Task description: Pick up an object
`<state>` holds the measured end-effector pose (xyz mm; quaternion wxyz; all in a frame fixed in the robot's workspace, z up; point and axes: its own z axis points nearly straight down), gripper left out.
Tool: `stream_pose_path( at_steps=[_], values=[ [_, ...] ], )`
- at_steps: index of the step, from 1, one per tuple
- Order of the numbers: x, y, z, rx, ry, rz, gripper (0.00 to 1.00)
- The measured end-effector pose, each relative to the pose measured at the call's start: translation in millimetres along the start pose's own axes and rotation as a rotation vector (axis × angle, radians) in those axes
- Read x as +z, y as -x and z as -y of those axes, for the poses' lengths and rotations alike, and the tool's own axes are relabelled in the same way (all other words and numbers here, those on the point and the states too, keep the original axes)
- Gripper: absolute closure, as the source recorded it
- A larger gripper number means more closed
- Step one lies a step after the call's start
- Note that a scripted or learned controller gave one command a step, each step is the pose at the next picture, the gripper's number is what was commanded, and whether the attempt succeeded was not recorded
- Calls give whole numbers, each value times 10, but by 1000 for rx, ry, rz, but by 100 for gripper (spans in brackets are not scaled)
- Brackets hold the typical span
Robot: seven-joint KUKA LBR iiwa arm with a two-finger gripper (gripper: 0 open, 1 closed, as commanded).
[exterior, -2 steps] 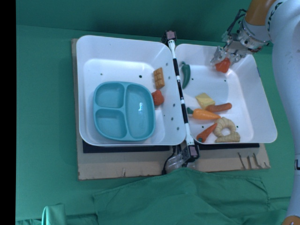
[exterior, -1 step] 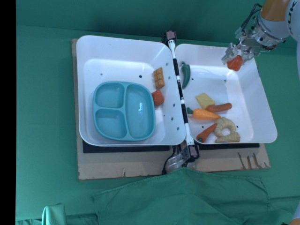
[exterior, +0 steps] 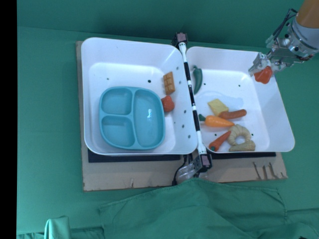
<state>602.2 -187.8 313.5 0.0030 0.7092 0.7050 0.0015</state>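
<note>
The red toy [exterior: 263,75] sits clamped between the jaws of the gripper [exterior: 261,69], up over the right bin's [exterior: 281,133] far corner. Below the jaws lie carrots [exterior: 218,121], a sausage [exterior: 233,114], cheese [exterior: 217,106].

The light is soft and even, and it seems to come from above. The two white bins [exterior: 229,59] are the brightest things, and their walls look almost washed out. A small shiny spot sits on the blue plate [exterior: 148,113]. Another pale shine lies on the floor of the right bin. Shadows are faint. A thin dark one shows under the front edge of the bins. The green cloth [exterior: 45,108] on the table looks a bit dim and flat. The whole picture is a little soft, so small things look fuzzy. Everything has a blue-green tint.
</note>
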Motion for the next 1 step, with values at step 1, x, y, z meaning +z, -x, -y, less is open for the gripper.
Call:
stream_pose_path(
  at_steps=[1],
  values=[
    [-94,10,-27,2,5,3,100]
  ],
)
